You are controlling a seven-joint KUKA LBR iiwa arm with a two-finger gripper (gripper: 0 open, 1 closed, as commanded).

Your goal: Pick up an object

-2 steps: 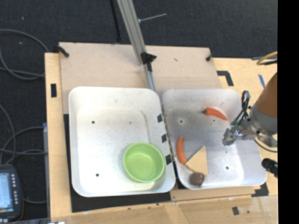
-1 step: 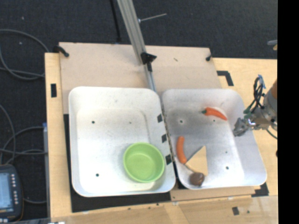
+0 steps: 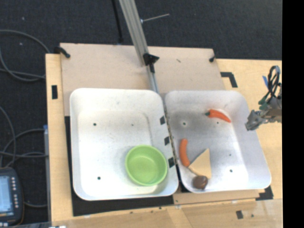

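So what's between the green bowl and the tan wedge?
In the camera view, the bins' adjoining rims and an orange sausage-shaped piece lie between green bowl and tan wedge.

pincer (image 3: pixel 252 121) blurred at right edge; arm cut off.

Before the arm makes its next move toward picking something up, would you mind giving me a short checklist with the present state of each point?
1. Gripper over the right bin: not ok, it sits at the bin's right rim.
2. Nothing between its fingers: cannot tell.
3. Nearest target free to approach: ok, the orange piece lies alone.
4. Other targets separate: not ok, the tan wedge, brown lump and orange stick crowd together.
5. Green bowl out of the way: ok, it sits in the left bin.
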